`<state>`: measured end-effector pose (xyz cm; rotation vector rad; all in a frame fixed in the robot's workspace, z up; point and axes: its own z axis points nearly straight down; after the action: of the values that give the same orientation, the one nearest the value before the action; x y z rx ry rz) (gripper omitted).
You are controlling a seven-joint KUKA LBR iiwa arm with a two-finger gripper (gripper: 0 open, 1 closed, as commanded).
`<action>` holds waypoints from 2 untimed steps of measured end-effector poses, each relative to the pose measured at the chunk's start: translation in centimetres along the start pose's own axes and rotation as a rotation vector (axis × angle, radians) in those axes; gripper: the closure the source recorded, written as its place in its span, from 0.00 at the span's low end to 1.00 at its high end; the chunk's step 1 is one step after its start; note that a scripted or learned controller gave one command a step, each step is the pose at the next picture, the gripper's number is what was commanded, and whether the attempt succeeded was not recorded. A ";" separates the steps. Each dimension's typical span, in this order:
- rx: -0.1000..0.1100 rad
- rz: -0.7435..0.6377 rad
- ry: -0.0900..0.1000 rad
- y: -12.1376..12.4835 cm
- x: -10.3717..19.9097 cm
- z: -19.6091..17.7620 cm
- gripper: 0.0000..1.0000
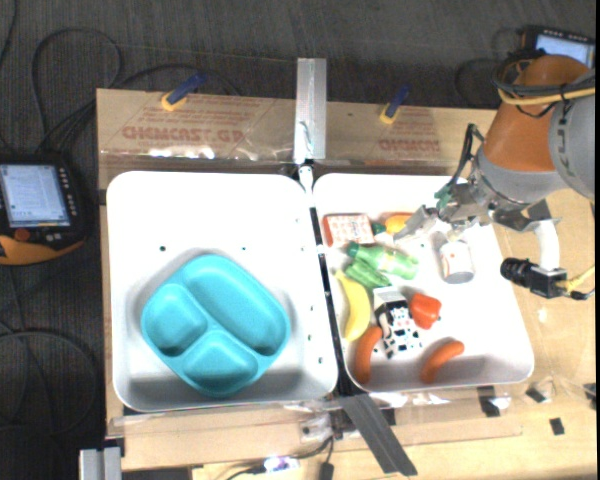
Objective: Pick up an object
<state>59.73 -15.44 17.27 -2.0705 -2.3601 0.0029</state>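
Gripper low over right bin, near its far rim; grasp state unclear. Toys clustered on bin's left side: banana, green bottle, dice. Blue tray in left bin.

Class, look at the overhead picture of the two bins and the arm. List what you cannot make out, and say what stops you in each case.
1. In the camera view, the gripper is small and blurred; whether its jaws are apart or together cannot be told.
2. The print on the red-and-white box is too small to read.
3. The arm is cut off by the right edge.
4. The black-and-white spotted toy is too small to identify.
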 end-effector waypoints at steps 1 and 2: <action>-0.002 0.090 0.001 -1.9 -4.3 6.2 0.00; -0.010 0.056 -0.005 0.7 -0.6 8.4 0.00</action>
<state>60.45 -15.91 8.88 -2.1431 -2.3087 -0.0029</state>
